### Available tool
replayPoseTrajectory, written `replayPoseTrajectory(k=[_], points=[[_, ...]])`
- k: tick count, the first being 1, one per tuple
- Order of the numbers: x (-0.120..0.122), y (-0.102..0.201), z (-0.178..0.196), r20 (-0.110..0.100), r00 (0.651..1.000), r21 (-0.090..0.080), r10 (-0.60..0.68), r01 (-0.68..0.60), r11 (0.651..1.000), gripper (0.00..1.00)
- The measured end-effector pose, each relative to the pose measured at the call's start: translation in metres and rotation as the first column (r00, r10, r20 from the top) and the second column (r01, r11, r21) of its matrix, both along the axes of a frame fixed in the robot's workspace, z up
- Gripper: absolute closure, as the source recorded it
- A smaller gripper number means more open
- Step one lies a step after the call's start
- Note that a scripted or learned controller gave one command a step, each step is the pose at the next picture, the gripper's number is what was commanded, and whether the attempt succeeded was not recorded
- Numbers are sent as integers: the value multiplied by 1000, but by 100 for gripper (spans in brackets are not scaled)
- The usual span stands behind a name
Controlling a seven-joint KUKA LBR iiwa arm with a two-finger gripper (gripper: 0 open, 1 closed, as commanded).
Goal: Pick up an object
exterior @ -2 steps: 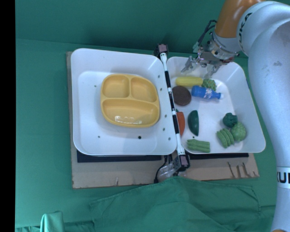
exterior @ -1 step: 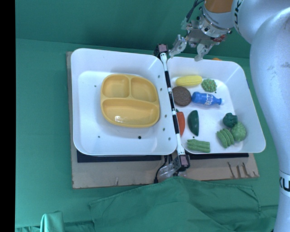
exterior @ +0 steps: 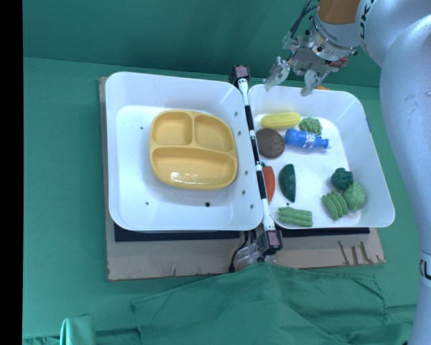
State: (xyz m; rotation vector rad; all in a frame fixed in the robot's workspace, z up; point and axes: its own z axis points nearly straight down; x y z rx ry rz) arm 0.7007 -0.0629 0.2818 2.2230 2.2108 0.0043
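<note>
Hovering at the upper right of the frame, the gripper (exterior: 294, 76) sits over the far rim of the right bin (exterior: 367, 124), fingers spread apart with nothing between them. Grey arm (exterior: 404, 81) drops in along the right edge, orange band (exterior: 342, 8) just above the wrist.

Candidate objects all lie in the right bin, count ten:
- 1 yellow corn cob (exterior: 281, 120), upper left of that bin, nearest the gripper
- 1 small green leafy piece (exterior: 310, 125), just right of the corn
- 1 brown round disc (exterior: 270, 143), below the corn
- 1 blue bottle (exterior: 305, 140) lying on its side, just right of the disc
- 1 orange carrot (exterior: 269, 182) against the bin's left wall
- 1 dark green pointed piece (exterior: 287, 182), beside the carrot
- 1 dark green broccoli (exterior: 341, 178), right side
- 1 pale green round vegetable (exterior: 355, 196), below the broccoli
- 1 ribbed green piece (exterior: 334, 205), touching the round one's left side
- 1 green bean bundle (exterior: 295, 216), near the front rim

An orange bit shows behind the far rim by the fingers; can't tell what it is.

Left bin (exterior: 128, 94): 1 yellow three-compartment tray (exterior: 194, 149), centre.

2 bins total, side by side on cardboard (exterior: 135, 259), with a black-and-white bar (exterior: 254, 151) running between them. Green cloth (exterior: 269, 303) bunched at the bottom of the frame.
</note>
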Motion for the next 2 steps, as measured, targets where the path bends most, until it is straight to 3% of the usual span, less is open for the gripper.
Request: replayPoseTrajectory(k=[1,2], points=[[-1,-45,-12,-4,1000,-1,-2,2,1000,0],[-1,-101,-87,-11,1000,7,1,-1,1000,0]])
